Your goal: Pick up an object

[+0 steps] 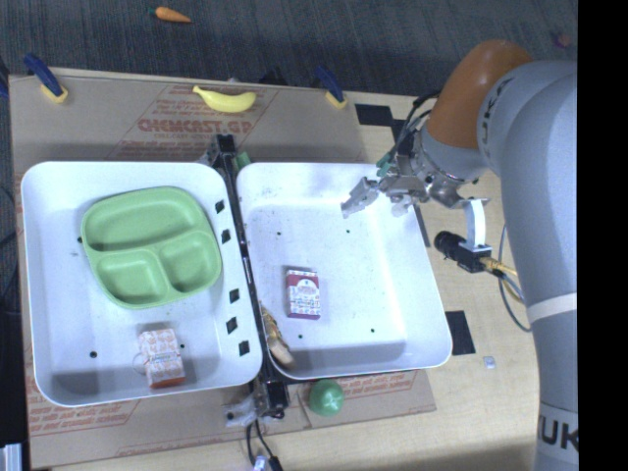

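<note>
- While hanging over the right bin's (422, 337) far right corner, grey arm (535, 135) reaching in from the right, orange band just above the wrist.
- Two white bins side by side on the cardboard-covered surface (147, 126); left bin (44, 292) carrying a green divided tray (152, 243).
- Pincer (365, 196) low above the right bin's back edge, nothing visible between its tips; spread or pressed together, cannot tell.
- Nearest candidate for picking: small red-and-white carton (303, 293), flat near the middle of the right bin, well apart from the pincer.
- Second small packet (161, 357) in the left bin, in front of the tray.
- Outside the bins: yellow banana (225, 97) behind, green ball (326, 397) in front.
- Judged progress: early; no grasp made, approach, closing and lift all left to do.
</note>
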Tool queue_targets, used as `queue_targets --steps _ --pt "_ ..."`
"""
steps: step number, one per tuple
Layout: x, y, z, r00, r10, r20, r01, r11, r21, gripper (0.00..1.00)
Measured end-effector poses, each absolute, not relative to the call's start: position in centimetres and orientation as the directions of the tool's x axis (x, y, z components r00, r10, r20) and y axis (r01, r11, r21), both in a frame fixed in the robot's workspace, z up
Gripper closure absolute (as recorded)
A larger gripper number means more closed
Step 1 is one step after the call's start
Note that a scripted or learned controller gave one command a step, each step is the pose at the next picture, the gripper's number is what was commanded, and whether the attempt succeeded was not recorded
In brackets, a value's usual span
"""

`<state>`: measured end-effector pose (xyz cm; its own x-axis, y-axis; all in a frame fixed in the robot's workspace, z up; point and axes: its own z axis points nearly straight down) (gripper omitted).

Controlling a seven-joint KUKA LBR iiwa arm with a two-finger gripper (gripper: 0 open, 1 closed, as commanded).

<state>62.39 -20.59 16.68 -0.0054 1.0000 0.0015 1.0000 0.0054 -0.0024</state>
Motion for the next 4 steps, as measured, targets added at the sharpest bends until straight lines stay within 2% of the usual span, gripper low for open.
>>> queue_targets --steps 1,2,3,4 --pt "51.7 -21.1 18.9 -0.005 1.0 0.001 1.0 0.005 -0.003 0.0" --pt "59.0 -21.1 23.4 -0.005 1.0 0.0 1.0 0.005 0.001 0.0" --pt "59.9 -21.0 9.2 -0.006 1.0 0.001 1.0 0.006 -0.002 0.0" --pt "56.5 -21.1 16.8 -0.003 1.0 0.0 1.0 0.003 0.0 0.0"
